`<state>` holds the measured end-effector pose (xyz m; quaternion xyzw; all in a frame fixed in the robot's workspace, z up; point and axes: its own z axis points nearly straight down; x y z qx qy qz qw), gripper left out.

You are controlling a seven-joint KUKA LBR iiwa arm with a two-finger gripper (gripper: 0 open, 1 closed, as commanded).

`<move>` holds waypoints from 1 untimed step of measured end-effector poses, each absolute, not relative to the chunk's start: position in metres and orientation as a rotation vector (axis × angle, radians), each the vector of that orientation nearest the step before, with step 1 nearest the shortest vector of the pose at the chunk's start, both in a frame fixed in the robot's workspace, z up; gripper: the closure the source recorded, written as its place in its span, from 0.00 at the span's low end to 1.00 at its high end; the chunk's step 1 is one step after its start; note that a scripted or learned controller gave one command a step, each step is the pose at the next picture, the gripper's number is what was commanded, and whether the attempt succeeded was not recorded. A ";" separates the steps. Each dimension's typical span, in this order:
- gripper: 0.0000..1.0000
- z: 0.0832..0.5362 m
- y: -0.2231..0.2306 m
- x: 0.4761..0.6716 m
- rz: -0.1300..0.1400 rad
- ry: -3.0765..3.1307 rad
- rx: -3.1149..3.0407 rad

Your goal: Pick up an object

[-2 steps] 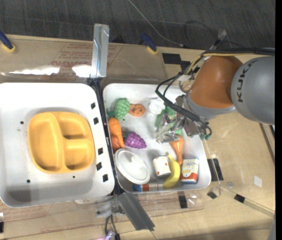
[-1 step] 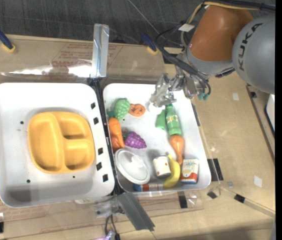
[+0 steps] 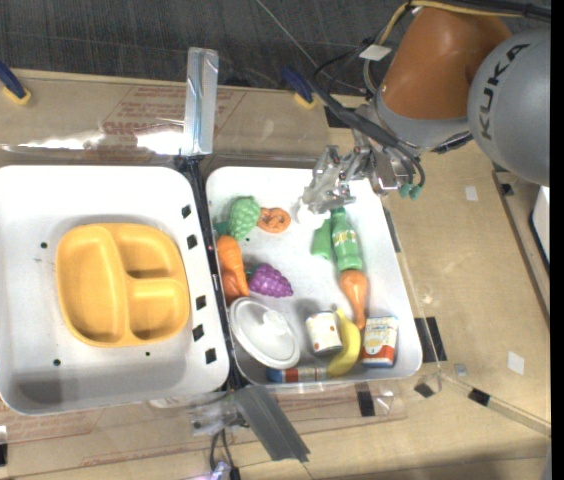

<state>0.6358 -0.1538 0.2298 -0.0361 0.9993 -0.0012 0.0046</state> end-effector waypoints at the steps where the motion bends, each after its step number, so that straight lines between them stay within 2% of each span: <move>1: 1.00 0.246 -0.129 0.658 -0.002 3.136 -0.025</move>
